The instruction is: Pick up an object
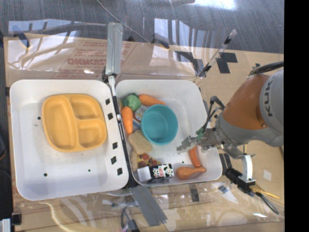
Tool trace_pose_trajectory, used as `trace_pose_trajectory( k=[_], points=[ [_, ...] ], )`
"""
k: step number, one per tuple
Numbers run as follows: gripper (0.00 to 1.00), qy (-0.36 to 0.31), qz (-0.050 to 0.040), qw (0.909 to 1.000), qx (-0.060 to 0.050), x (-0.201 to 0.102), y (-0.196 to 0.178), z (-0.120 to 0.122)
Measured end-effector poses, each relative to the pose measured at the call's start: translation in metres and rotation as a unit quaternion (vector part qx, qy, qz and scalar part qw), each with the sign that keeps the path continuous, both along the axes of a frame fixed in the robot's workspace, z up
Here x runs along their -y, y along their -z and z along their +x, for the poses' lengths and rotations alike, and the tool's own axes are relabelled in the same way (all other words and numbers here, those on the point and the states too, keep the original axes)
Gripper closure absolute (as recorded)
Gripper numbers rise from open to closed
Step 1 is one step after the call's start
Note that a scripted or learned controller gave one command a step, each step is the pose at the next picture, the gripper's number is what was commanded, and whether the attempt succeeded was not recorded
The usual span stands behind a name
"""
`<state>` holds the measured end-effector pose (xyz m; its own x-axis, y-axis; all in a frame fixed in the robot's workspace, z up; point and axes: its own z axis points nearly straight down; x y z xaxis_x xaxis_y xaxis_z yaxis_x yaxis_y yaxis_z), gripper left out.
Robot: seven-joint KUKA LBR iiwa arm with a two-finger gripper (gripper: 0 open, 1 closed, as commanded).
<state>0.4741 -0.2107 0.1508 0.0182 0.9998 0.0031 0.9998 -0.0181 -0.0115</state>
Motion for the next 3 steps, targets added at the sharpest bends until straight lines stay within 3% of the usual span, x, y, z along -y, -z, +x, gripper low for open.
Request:
trace_pose_trajectory(
  k=[1, 2, 3],
  points=[
    [0.00, 0.002, -0.0058, 0.9999, 0.012, -0.001, 0.051, 0.007],
    [1.00, 0.000, -0.0055, 0.9999, 0.014, -0.001, 0.041, 0.009],
    [1.00, 0.003, -0.0014, 1.0000, 0.005, -0.019, 0.012, 0.003]
  ],
)
